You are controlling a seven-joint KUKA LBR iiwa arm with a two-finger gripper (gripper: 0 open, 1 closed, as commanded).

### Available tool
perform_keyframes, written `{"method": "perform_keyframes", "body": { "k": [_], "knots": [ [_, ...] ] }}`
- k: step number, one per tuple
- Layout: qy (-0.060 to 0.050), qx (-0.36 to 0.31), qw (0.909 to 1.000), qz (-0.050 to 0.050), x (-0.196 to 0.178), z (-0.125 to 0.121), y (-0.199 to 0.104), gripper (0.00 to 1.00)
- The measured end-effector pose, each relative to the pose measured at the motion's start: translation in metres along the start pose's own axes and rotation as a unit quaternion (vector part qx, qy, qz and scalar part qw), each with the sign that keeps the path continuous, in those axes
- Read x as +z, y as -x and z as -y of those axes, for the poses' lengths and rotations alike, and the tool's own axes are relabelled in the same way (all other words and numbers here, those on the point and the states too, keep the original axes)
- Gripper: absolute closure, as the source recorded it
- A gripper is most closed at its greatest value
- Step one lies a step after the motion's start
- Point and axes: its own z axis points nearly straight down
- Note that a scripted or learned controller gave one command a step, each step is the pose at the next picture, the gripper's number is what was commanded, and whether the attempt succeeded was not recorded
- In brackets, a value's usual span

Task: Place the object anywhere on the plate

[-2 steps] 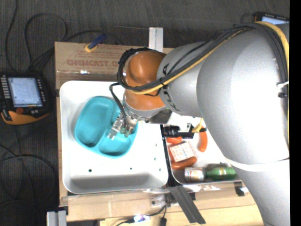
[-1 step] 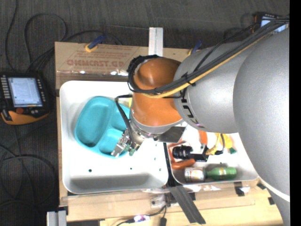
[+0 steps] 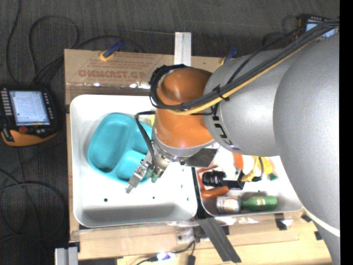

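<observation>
We see the grey arm (image 3: 287, 93) reaching in from the right, its orange band (image 3: 182, 112) hanging over the near-right part of the left bin (image 3: 80, 164). Below the band the gripper (image 3: 142, 176) points down and to the left, its tip just over the near-right edge of the turquoise plate (image 3: 113, 145). The plate lies tilted in the left half of that bin, closer to the far wall than to the near one, with its raised rim toward the far-left corner. We cannot tell how the claw stands: its tips are small and crowded against the plate's edge, and we make out no object between them for certain.

In the right bin (image 3: 292, 206), much of it under the arm, a green bottle (image 3: 256, 203) lies on its side along the near wall, a metallic can (image 3: 226, 205) touching its left end. Just beyond them sit a black object (image 3: 212, 177) and some orange and yellow pieces (image 3: 253, 167) toward the bin's middle. Which of these is the task's object we cannot tell.

A teach pendant (image 3: 25, 112) rests on the floor left of the bench.
</observation>
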Motion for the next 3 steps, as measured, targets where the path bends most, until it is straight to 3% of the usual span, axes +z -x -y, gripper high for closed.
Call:
{"method": "perform_keyframes", "body": {
  "k": [1, 2, 3],
  "knots": [
    [0.0, -0.001, 1.0, -0.002, -0.008, -0.0011, -0.0014, 1.0],
    [0.0, -0.001, 1.0, -0.002, -0.008, -0.001, -0.0014, 0.0],
    [0.0, -0.001, 1.0, -0.004, -0.0159, -0.002, -0.0025, 1.0]
  ]
}}
